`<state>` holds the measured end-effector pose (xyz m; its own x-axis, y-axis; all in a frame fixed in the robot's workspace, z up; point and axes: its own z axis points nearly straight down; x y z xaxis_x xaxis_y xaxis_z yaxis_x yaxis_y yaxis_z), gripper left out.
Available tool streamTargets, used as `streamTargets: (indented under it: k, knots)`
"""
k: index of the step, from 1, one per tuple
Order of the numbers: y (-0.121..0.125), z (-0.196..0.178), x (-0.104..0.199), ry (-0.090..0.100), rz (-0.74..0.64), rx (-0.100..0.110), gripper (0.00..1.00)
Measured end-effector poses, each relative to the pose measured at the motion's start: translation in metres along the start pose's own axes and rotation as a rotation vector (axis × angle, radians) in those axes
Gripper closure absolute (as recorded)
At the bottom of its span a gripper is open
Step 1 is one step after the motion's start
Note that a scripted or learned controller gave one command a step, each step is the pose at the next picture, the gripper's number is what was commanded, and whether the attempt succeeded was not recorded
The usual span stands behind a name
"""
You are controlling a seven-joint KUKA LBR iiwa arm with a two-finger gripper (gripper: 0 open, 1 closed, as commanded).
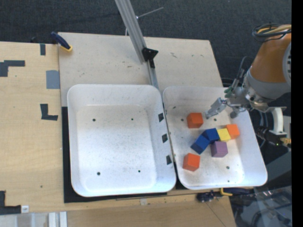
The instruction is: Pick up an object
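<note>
The right bin (239, 171) holds several small blocks. An orange cube (194, 120) sits toward its far left, and a second orange cube (191, 161) lies nearer the front. Between them a blue block (205, 140), a yellow block (224, 135), a small orange block (232, 130) and a purple block (218, 148) huddle together. My gripper (224, 111) hangs over the bin's far right part, just right of the first orange cube and above the cluster. Its fingers (214, 109) are spread open with nothing between them.
The left bin (113, 141) stands beside the right one, their rims touching. A slanted metal rail (132, 27) with a black bracket (149, 54) runs down to the gap between the bins. A blue and yellow tool (61, 40) lies at the bench's far left corner.
</note>
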<state>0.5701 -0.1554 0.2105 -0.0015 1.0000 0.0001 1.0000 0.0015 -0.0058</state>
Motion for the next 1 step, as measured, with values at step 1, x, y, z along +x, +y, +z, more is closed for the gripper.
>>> streamTargets:
  k: [1]
  knots:
    - [0.0048,0.0462,0.0042,0.0,0.0,0.0,0.0]
